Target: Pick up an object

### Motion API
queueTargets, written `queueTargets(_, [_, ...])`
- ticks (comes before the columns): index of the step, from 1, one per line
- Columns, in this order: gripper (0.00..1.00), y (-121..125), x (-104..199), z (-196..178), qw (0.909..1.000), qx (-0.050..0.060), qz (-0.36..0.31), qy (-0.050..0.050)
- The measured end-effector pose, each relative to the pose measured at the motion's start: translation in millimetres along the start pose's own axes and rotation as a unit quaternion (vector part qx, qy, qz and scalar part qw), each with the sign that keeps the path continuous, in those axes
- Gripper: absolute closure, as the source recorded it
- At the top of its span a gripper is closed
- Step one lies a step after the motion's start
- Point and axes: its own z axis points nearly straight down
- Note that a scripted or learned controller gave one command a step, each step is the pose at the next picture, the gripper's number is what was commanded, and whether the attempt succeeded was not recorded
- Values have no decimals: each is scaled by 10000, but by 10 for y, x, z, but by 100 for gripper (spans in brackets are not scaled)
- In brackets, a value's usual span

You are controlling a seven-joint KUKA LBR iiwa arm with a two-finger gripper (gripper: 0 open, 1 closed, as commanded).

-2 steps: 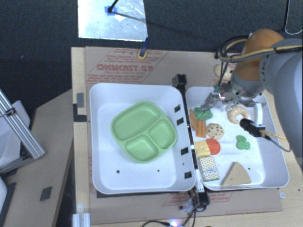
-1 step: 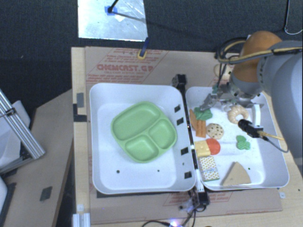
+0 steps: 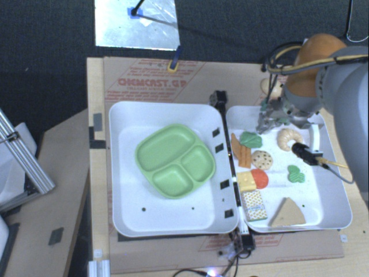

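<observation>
My gripper (image 3: 266,123) hangs low over the far left part of the right bin (image 3: 340,203), the grey arm reaching in from the right. Just below its tip lies a green leaf-shaped toy (image 3: 251,138). A tan croissant (image 3: 287,137) lies to the right of the tip. In front of these are orange strips (image 3: 239,150), a speckled cookie (image 3: 261,158), a red tomato slice (image 3: 262,179), a yellow cheese block (image 3: 246,182), a small green piece (image 3: 296,175), a patterned cracker (image 3: 254,205) and a wedge of bread (image 3: 287,213). I see nothing in the gripper.
The left bin (image 3: 127,212) holds a green divided plate (image 3: 175,160). A black-clipped divider (image 3: 226,160) runs between the bins. A white curved piece (image 3: 315,136) lies by the right bin's far right side. A shiny sheet (image 3: 137,16) lies beyond the bench.
</observation>
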Motion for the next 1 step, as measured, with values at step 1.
queueTargets(1, [100,34,-28,-654,10000,-2,-2,1])
